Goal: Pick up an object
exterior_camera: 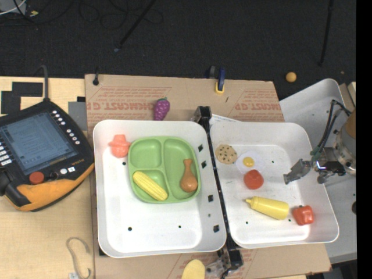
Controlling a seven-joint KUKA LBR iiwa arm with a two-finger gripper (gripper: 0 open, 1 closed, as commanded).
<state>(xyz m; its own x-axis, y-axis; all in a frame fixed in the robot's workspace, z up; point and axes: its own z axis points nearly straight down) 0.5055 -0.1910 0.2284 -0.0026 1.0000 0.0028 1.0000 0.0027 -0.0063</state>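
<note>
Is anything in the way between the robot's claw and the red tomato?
Nothing visible is. The gripper sits over the right bin's right side, and bare white floor lies between it and the red tomato. The yellow mustard bottle lies lower, off that line.

The bench (52, 225) is carrying a cardboard sheet (180, 97), with two white bins (151, 237) sitting side by side on it. A teach pendant (40, 150) is lying at nine o'clock, purple toy grapes (161, 108) are resting at twelve o'clock on the cardboard, and a yellow toy (193, 268) is sitting at six.
</note>
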